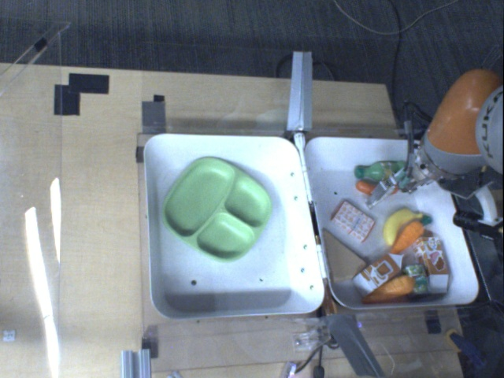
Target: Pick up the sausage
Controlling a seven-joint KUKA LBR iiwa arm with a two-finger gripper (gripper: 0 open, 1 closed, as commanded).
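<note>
Starting on your left, the left bin (157, 211) just has the green tray (219, 207) sitting in it, three sections, nothing you need there; cross the divider into the right bin (331, 160) and it gets busy; there's a waffle-looking cracker (352, 221) near the middle, a small box (376, 272) and an orange carrot-ish thing (391, 288) down at the near edge, then a banana (399, 223) with another carrot (409, 235) lying against it; the sausage (364, 187), as far as I can judge, is the little reddish-orange piece up near the far side, tucked just under a green item (378, 169); the gripper (390, 186) is low over that same spot, so the sausage sits just to its left, nearly touching; I can't make out the sausage's long axis, too much of it is covered; can't tell how wide the claw is or whether it's got anything, it's a blur of metal from here; I'd guess the green item crowding it is your main risk of a wrong grab.
</note>
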